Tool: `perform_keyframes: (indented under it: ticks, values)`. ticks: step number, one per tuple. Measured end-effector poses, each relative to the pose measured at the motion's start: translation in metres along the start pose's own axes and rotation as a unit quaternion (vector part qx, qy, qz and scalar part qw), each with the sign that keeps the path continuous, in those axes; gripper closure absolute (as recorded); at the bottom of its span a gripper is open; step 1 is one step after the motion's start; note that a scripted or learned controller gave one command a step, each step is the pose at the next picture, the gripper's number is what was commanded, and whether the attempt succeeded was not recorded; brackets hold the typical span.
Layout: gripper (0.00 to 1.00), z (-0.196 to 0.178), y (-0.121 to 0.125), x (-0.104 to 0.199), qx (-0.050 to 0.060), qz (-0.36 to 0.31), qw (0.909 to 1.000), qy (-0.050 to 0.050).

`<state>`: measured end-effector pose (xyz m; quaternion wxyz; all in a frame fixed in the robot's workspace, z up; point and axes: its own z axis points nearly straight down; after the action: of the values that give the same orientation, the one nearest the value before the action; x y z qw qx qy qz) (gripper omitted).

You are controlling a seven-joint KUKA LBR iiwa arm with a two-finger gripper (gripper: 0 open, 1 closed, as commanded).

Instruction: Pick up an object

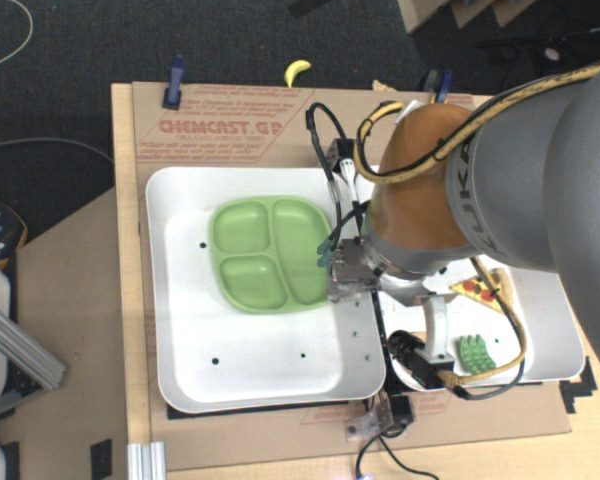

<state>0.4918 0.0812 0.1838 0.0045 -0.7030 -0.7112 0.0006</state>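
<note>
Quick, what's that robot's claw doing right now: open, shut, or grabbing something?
Gripper: cannot be told; it sits at the right edge of the green tray, hidden under the wrist.

Big grey arm with orange band [450, 178] runs off the right and top edges. Its bulk covers most of the right shallow white bin [550, 338]. Gripper [340, 273] sits under the wrist; fingertips hidden (open or closed, cannot tell). Right rim of the green sectioned plastic tray [270, 253] is tucked beneath it. Small green ridged block [474, 353] is partly screened by a black cable [510, 348].
</note>
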Motion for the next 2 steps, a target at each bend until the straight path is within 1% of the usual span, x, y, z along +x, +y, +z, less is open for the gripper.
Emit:
perform_keyframes:
  ticks: [1,2]
  values:
    - [1.0,-0.018,-0.013,0.05,-0.004,0.002,1.0,-0.002]
    - [1.0,-0.065,-0.012,0.151,-0.006,0.0,1.0,0.0]
